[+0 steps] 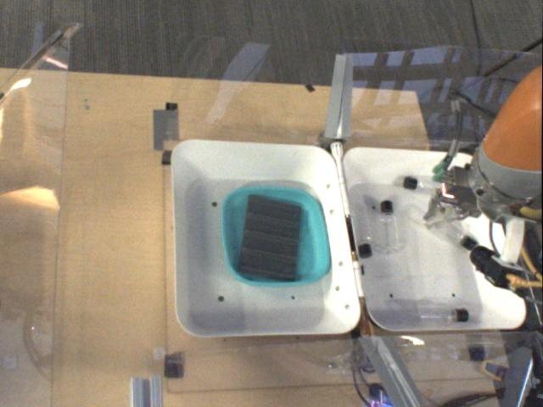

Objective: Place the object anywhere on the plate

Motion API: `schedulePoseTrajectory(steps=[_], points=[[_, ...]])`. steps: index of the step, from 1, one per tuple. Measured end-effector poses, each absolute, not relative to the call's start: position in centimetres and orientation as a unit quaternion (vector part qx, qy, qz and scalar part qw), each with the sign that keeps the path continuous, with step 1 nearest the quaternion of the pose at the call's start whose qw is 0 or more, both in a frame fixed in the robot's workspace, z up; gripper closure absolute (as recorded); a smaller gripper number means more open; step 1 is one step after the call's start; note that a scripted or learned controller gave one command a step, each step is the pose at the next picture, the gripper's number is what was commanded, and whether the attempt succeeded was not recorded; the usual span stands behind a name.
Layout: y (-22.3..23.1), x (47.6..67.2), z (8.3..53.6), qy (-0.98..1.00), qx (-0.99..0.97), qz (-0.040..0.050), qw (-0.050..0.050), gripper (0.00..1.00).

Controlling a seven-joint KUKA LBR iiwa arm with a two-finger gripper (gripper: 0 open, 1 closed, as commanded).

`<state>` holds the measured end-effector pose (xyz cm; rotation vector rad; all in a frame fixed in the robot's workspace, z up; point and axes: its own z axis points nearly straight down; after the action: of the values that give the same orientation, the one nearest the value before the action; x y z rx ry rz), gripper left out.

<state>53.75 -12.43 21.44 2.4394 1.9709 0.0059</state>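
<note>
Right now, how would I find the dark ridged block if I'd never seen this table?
Look at the left white bin of the two. In its middle sits a blue-green plate, and the dark grey block lies flat on it. It is the one big ridged thing; the right bin has small clear vials with black caps.

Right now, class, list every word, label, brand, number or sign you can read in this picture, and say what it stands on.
None: no readable text shows in the camera view.
Dark ribbed block: ridges only, no lettering.
Teal plate: plain.
Left white bin and right white bin: unmarked.
Small clear vials: too small to tell if labelled.
Arm: no marking can be read.
</note>
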Motion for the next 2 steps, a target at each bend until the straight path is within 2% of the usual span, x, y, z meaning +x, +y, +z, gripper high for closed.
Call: schedulePoseTrajectory(steps=[1, 2], points=[[-12.4, 53.7, 21.4, 0.628, 0.778, 0.0019, 0.003, 0.0], [-14.2, 54.7, 34.6, 0.558, 0.83, 0.0035, 0.005, 0.0]])
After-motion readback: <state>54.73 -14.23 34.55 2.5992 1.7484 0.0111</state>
